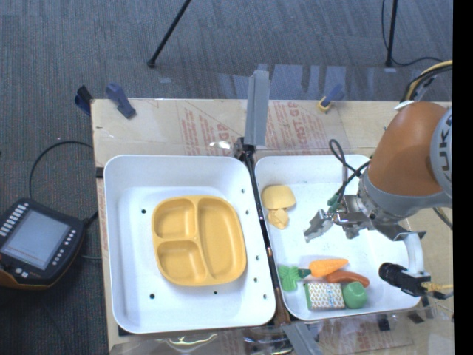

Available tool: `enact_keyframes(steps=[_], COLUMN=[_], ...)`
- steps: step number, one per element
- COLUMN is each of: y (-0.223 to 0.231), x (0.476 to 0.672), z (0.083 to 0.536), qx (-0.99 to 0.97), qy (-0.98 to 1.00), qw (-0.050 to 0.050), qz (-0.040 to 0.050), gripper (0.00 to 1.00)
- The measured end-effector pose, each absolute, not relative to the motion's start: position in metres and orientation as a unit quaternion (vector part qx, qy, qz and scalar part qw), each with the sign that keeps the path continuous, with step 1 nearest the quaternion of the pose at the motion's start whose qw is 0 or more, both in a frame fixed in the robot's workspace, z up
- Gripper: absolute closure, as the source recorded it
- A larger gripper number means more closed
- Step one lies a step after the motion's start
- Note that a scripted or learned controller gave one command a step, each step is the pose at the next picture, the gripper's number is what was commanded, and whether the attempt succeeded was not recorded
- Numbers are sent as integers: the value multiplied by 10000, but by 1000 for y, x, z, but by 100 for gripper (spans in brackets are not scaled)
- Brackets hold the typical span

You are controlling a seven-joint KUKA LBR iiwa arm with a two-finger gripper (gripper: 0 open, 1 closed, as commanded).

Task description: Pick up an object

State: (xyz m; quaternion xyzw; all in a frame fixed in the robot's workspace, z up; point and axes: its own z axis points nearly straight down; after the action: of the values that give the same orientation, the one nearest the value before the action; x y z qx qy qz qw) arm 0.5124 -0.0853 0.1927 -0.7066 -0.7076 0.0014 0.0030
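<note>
The hand [319, 226] hangs over the middle of the right bin [310, 170], reaching in from the right on the grey arm [410, 161] with its orange band. Its fingers [313, 229] look parted, with nothing between them, and they point down and leftward at bare white floor.

Just left of the hand lies a pale yellow lump [278, 197], rounded, smooth, with a smaller piece of the same colour touching its lower edge; it sits near the bin's left wall. Below the hand, along the near wall, is a tight cluster: an orange carrot [329, 266] with a green top [289, 277], a red-orange piece [349, 277] touching it, a white speckled packet [324, 295] and a round green thing [355, 294] beside the packet.

The left bin [122, 198] holds a yellow tray [198, 239] with three compartments, lying flat near its centre. Both bins rest on the bench [170, 124], and a grey pendant [33, 241] lies on the floor at far left.
</note>
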Motion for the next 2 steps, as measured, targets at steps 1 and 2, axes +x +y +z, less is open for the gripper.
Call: enact_keyframes(steps=[1,2], y=[-128,-128], x=[477,477], z=[86,95], qx=[-6750,-6763], qy=[-7378,-7366], qw=[27,36], qz=[8,3], gripper=[0,100])
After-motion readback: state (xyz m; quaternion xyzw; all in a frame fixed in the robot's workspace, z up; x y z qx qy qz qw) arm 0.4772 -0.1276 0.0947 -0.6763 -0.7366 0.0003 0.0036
